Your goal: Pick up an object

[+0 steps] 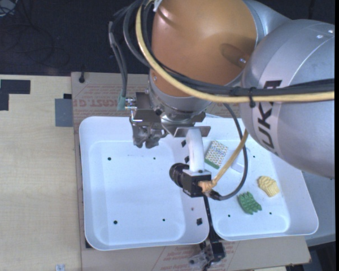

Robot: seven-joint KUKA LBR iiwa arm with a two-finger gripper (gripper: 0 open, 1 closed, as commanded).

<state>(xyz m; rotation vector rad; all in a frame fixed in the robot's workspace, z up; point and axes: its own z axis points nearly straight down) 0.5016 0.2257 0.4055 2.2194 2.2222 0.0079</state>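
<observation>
The pincer (147,135) hangs over the left bin (96,208); I cannot tell its state. It should swing right to the 3 toys, green toy (249,202) nearest.

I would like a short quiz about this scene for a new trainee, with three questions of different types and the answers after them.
1. True or false: the yellow object lies in the left bin.
2. Which object lies nearest the green object? A) the checkered green-and-white piece B) the yellow object C) the grey square on the bench
3. Fill in: the gripper hangs over the far edge of the ____ bin.

Key
1. False; it lies in the right bin.
2. B
3. left
</observation>
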